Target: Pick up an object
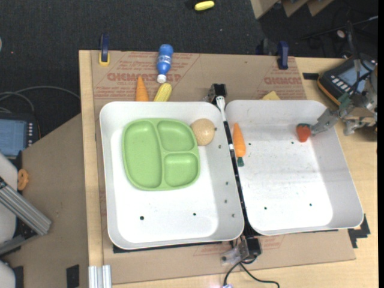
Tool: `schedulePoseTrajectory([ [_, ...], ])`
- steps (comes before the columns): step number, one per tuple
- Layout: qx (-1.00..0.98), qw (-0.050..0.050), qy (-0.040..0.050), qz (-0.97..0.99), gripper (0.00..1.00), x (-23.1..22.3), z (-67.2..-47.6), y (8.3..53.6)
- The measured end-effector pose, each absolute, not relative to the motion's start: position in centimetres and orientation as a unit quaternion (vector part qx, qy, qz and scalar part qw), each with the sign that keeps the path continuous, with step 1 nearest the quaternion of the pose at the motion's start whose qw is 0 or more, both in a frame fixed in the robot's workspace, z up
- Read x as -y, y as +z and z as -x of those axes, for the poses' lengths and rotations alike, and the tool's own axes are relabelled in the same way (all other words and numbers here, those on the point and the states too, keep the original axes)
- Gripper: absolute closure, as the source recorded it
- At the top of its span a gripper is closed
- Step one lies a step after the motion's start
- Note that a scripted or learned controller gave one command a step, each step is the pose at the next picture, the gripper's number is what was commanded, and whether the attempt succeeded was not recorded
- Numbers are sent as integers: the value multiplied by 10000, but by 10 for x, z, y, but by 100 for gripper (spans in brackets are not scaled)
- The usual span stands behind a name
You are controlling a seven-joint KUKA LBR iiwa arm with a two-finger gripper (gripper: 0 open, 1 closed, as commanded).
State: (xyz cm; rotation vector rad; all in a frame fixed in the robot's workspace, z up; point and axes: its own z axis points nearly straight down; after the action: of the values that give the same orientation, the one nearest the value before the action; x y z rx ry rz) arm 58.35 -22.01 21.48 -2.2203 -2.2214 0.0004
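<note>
In the right bin point(294, 215), a small red object point(303, 133) lies near the far right corner. An orange carrot point(238, 140) rests against that bin's left wall. My gripper point(327, 120) reaches in from the right edge and sits just right of the red object, close to it or touching it. Nothing is visibly held. In the left bin point(168, 221) sits a green divided plate point(161, 153), and a tan round object point(203, 131) lies at the plate's far right corner.
Behind the left bin, on the cardboard, lie a blue-and-white bottle point(164, 62), a small orange carrot point(141, 90) and a yellow corn piece point(163, 92). A black clamp point(217, 92) sits between the bins' far corners. Blue clamps point(282, 54) hold the board's far edge.
</note>
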Motion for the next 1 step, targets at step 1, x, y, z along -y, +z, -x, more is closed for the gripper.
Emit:
schedulePoseTrajectory([
  [1, 7097, 45, -48, 7045, 0, 217, -638, 79],
])
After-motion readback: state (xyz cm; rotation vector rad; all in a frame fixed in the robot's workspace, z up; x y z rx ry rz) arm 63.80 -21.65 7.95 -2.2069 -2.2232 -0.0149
